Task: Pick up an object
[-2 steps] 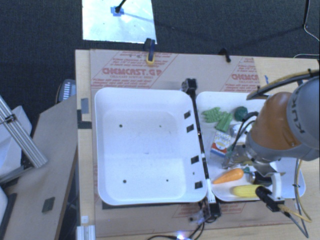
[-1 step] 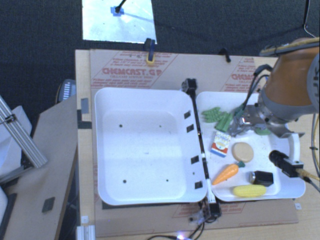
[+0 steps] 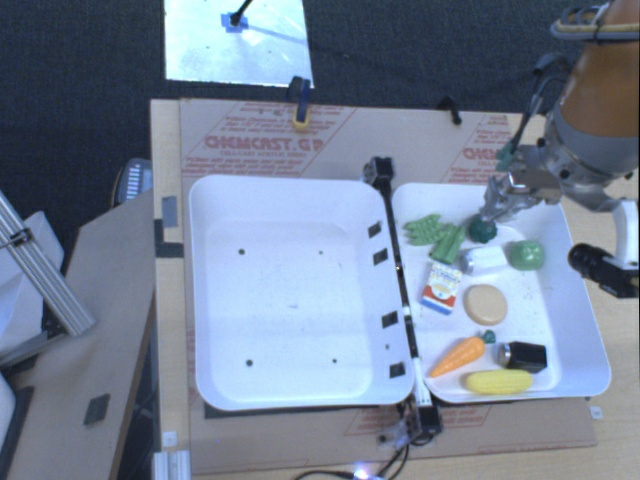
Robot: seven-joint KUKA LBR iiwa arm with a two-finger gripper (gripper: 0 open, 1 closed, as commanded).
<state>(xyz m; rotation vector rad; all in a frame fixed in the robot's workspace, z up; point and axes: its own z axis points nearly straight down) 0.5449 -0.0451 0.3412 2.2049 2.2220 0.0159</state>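
on the right white bin (image 3: 585, 343) the gripper (image 3: 497, 205) hangs by a dark green piece (image 3: 483, 230) — claw state i cannot tell — crowded neighbours risk a glancing miss

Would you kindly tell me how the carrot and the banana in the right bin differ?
The carrot is orange with a green top and lies at a slant; the banana is yellow and lies nearly level. The carrot tapers to a point; the banana is blunt-ended. Both are elongated and lie near the bin's front edge.

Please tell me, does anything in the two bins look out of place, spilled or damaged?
Nothing stands out. The toys, such as the carrot, banana and small carton, lie loosely in the right bin, none broken or spilled. The gripper hangs over them.
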